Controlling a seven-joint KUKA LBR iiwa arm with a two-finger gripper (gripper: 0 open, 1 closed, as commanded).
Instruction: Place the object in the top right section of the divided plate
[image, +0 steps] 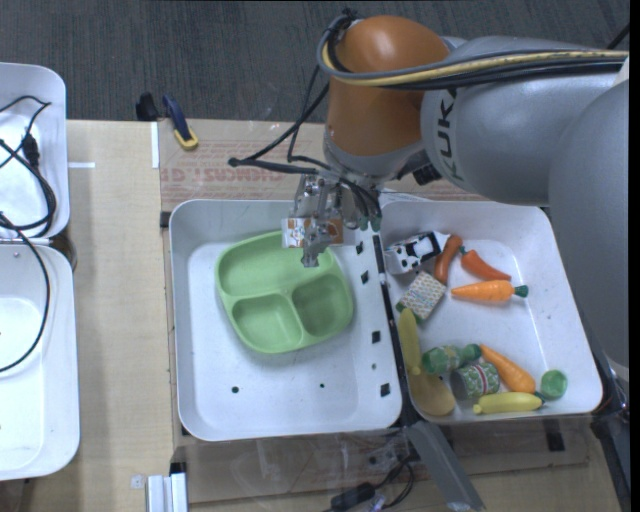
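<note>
Above the green divided plate (285, 295), jaws (312, 240) pinch a small orange-and-white object (294, 234).

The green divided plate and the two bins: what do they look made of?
Divided plate: likely moulded plastic, matte, with uniform green colour and soft rounded ridges. Left bin and right bin: probably plastic too, smooth white with rounded corners and faint sheen; painted metal can't be excluded.

The arm (530, 110) is smooth grey, rounded and bulky, with a glossy orange band (385, 75) above the wrist. Dark letters "KU" stand on the grey shell beside the band. Black cables, one paired with a yellow line, loop over the orange part. Below sits a small metal claw (312, 258) with dark wires.
</note>
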